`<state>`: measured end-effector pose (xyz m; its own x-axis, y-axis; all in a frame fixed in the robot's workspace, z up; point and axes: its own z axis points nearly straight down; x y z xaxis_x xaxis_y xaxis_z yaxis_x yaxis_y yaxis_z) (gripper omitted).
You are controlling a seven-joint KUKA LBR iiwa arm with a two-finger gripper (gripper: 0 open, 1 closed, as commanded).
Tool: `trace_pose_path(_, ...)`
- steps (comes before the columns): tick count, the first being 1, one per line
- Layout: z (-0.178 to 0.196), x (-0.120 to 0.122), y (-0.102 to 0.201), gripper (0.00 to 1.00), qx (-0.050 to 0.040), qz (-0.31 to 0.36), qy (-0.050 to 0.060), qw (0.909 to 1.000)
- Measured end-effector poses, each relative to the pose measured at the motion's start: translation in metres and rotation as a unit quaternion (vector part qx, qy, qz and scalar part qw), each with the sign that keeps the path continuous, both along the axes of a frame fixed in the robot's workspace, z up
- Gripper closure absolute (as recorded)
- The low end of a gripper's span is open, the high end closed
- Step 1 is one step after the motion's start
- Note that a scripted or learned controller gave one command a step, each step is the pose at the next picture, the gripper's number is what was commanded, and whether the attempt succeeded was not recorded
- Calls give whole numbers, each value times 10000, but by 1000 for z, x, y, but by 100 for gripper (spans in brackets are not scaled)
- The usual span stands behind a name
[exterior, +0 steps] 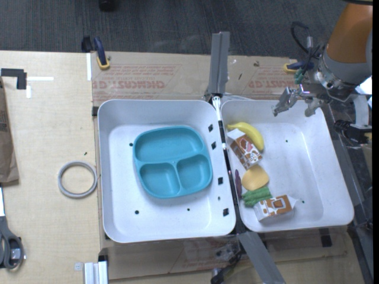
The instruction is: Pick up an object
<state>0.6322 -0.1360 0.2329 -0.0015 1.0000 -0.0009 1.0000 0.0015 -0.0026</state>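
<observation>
From the overhead camera, you see your gripper (296,104) hanging over the far edge of the right bin (331,176), its fingers spread with nothing between them. Along that bin's left wall lie a banana (249,132), a small carton (246,150), a yellow piece (255,178), a green item (256,196) and a second carton (275,207) near the front edge. In the left bin (112,176), a blue divided tray (172,161) sits in the middle.

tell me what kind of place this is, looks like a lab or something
Most likely a robotics lab or test bench for pick trials. A grey and orange arm reaches over two white bins set on cardboard, one with a blue tray, the other with toy food such as a banana.
</observation>
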Motion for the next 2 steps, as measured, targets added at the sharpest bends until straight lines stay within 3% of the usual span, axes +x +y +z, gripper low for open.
trace_pose_path(1, -76, 26, 42, 0, -1, -233, -1, 9997)
trace_pose_path(2, -141, 15, 42, 0, 0, 80, -9, 10000)
